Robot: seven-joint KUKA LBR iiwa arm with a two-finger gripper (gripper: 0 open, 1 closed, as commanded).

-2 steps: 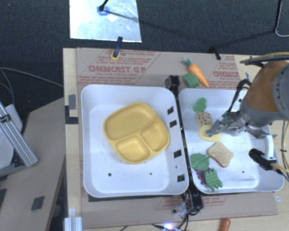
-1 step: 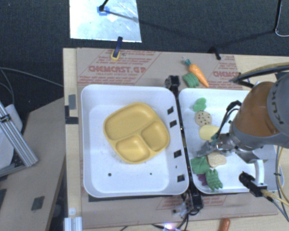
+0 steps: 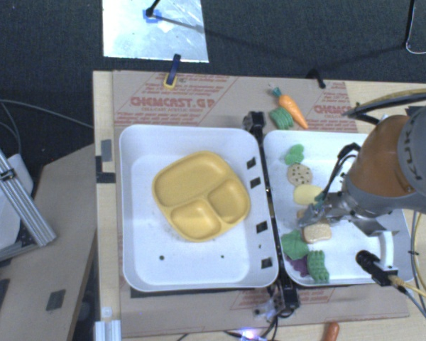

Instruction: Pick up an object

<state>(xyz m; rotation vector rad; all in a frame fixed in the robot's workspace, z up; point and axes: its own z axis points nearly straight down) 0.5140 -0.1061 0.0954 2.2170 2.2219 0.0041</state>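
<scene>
The arm (image 3: 397, 169) runs off the right edge and covers much of the right bin (image 3: 341, 142). Its gripper (image 3: 314, 217) blurs into the toy food beneath (the finger positions are unclear). An orange object (image 3: 331, 329) is cut by the bottom edge.

A robotics lab: a grey arm (image 3: 401, 165) over white bins (image 3: 138, 190), aluminium framing (image 3: 14, 197), loose cables (image 3: 28, 109).

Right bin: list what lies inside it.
In the right bin: a green piece, a speckled cookie, a yellow piece, a tan piece at the end effector, two more green pieces. The arm covers the rest.
</scene>
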